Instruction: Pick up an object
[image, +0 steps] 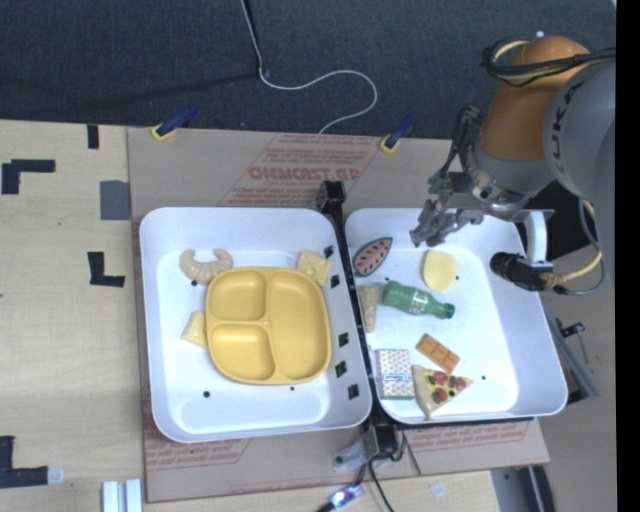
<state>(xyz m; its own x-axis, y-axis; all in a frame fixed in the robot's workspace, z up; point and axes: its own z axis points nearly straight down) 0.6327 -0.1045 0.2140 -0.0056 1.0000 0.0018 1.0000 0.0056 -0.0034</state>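
Hand (432, 232) hangs over the right bin's (520, 400) far edge, just beyond the pale yellow disc (438, 270); whether it is open or closed cannot be told, and nothing shows between its tips. Green bottle (418, 300) lies on its side mid-bin, near the disc. Cracker (437, 352), pizza slice (436, 388) and checked packet (393, 371) crowd the near-left corner. The bin's right half is bare floor. Yellow divided plate (268, 326) occupies the left bin (165, 300).

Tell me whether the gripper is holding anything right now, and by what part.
Nothing is held. The gripper hangs over the right bin, above the pale yellow round piece, with nothing between its jaws.
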